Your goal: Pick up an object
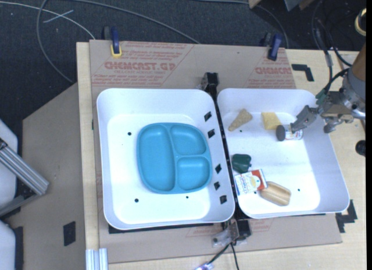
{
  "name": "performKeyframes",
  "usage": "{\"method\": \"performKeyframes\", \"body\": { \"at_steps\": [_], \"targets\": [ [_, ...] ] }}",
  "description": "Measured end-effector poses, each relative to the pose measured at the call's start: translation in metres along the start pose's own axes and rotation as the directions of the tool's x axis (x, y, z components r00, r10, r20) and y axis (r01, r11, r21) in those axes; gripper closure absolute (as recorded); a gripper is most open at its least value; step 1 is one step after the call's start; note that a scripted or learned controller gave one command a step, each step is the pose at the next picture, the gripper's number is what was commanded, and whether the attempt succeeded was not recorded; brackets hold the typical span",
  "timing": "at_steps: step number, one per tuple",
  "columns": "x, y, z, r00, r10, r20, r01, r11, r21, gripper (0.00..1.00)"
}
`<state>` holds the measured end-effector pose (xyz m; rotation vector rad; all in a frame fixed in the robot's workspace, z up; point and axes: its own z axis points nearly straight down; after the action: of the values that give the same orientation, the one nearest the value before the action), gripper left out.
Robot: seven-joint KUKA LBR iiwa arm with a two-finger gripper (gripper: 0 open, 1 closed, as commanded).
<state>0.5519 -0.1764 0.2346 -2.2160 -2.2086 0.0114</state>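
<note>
In the right bin (325, 164) we see a tan wedge (240, 120), a yellow chunk (269, 120), a green piece (241, 161) — and a bread roll (275, 193) beside a red-and-white packet (249, 182).

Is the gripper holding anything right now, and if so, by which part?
Nothing is held. The gripper hangs over the right bin with nothing between its fingers; the yellow piece lies beside it, untouched.
</note>
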Motion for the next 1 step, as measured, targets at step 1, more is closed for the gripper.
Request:
{"method": "performKeyframes", "body": {
  "at_steps": [1],
  "targets": [
    [0.0005,0.0026,-0.0072,1.000,-0.004,0.003,0.004,1.000,-0.013,0.00]
  ]
}}
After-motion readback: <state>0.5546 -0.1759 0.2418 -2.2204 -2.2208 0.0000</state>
